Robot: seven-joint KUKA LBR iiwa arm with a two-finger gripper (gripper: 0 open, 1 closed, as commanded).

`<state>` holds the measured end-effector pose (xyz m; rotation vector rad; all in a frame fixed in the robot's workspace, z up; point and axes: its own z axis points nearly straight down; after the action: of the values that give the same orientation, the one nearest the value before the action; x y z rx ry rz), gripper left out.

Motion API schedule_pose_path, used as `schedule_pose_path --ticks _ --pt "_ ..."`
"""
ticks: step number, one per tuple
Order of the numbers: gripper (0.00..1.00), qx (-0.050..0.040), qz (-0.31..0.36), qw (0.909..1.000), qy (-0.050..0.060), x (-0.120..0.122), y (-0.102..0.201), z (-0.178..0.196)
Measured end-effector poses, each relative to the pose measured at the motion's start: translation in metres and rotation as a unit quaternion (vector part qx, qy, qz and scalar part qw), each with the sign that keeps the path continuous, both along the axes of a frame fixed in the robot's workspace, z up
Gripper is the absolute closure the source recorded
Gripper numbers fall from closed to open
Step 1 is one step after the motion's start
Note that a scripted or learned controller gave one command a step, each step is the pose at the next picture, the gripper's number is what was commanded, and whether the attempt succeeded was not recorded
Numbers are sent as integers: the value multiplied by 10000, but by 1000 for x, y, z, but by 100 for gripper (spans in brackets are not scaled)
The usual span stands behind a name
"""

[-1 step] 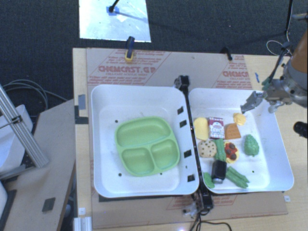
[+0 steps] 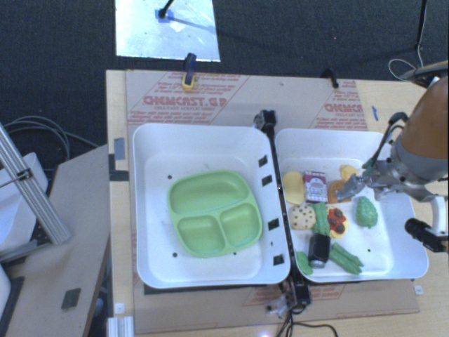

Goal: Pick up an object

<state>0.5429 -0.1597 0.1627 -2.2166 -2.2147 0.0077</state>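
Noted an orange-brown piece [image 2: 339, 189] in the right bin [image 2: 393, 267], toward its far half, just right of a small red-and-white carton [image 2: 316, 186]. Found the gripper [image 2: 354, 185] low over the bin and right at this piece, seemingly touching its right edge; cannot tell from this angle whether released, clenched, or grasping anything. Recorded no object clearly lifted off the bin floor. Logged a yellow piece [image 2: 348, 170] just behind the orange-brown one and a lumpy green item [image 2: 365, 212] just in front of the gripper. Observed, left of the carton, a round yellow piece [image 2: 292, 186] against the bin's left wall, and below it a speckled cookie [image 2: 302, 217]. Noted a red-and-orange item [image 2: 337, 220] beside a green strip [image 2: 321, 216] near the bin's centre, apart from the gripper. Found a black block [image 2: 319, 248] nearer the front rim, with a green pod [image 2: 345, 257] lying aslant to its right and a green leaf shape [image 2: 304, 262] to its left. Traced the grey arm [image 2: 421, 161] entering from the right, orange band [image 2: 429, 125] above the wrist. Inspected the left bin [image 2: 151, 153]: holds a light green divided plate [image 2: 215, 213], lying flat near the centre, well apart from the gripper. Noted both bins side by side on a brown sheet with red lettering [image 2: 186, 101], a yellow clamp [image 2: 189, 81] at its far edge.
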Motion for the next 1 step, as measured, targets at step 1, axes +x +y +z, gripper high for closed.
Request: schedule_pose_path --ticks 1 --pt "0 -4 13 10000 -38 -49 43 -82"
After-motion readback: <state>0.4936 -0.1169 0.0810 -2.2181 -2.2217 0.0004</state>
